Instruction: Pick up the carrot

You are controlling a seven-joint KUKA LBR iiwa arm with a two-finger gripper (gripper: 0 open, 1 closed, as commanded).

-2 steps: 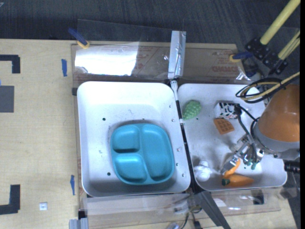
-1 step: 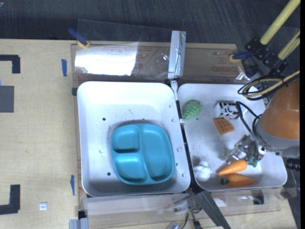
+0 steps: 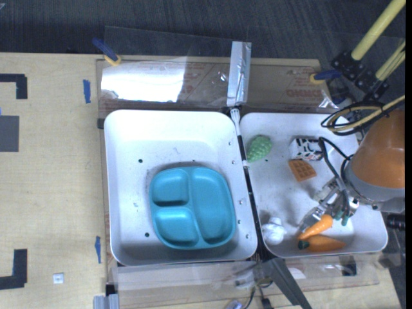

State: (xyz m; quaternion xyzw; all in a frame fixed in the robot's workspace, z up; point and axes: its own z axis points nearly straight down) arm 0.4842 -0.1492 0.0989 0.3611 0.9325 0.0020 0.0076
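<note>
Camera view: the right bin (image 3: 370, 234) holds the clutter. Two orange tapered pieces sit near its front edge: one carrot (image 3: 320, 225) lying tilted, raised at its thick end toward the gripper, and a second orange piece (image 3: 325, 243) lying flat just in front of it, nearly touching. Cannot tell if they are two carrots or one split toy.

Handling, as a judgement: looks like a small plastic play-food item, so light, rigid and smooth. Likely slippery across the taper; best hold is across the thick middle, not the pointed tip, and not so low that the flat piece gets caught too.

Gripper (image 3: 331, 212): down in the bin at the tilted carrot's upper end, metal fingers around or against it. The carrot's thick end appears to sit between the fingers, but the view is too small and cluttered by cables to confirm a closed pinch, so the opening cannot be told.

Other items well apart from the carrot: green ball (image 3: 259, 147), waffle-like cracker (image 3: 302, 169), white lump (image 3: 273, 230). Left bin (image 3: 122, 134) carries a blue divided plate (image 3: 192, 206).
</note>
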